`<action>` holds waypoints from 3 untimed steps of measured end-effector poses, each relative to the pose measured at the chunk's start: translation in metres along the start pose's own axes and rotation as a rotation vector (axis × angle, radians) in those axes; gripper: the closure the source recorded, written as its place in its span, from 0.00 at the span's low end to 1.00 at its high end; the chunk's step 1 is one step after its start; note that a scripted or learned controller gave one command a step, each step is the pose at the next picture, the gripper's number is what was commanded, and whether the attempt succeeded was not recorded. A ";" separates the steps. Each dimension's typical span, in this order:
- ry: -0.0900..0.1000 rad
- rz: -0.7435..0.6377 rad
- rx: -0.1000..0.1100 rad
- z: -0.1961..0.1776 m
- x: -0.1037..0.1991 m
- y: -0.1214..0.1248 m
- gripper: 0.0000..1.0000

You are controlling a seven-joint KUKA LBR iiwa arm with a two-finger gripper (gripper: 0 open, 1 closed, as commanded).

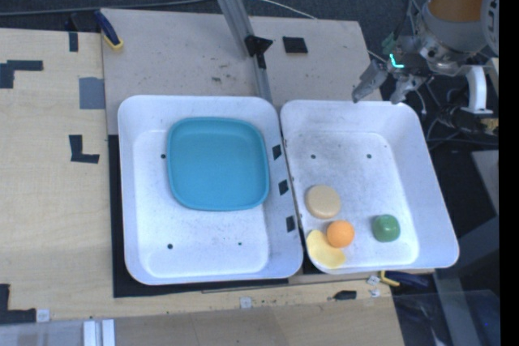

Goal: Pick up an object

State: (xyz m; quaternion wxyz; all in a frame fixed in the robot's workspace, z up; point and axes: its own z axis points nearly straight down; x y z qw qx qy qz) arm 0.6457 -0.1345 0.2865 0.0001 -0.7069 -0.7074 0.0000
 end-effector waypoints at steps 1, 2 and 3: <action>0.000 0.000 0.000 0.000 0.000 0.000 0.00; 0.000 0.000 0.004 0.050 0.005 -0.009 0.00; 0.001 0.000 0.006 0.110 0.011 -0.010 0.00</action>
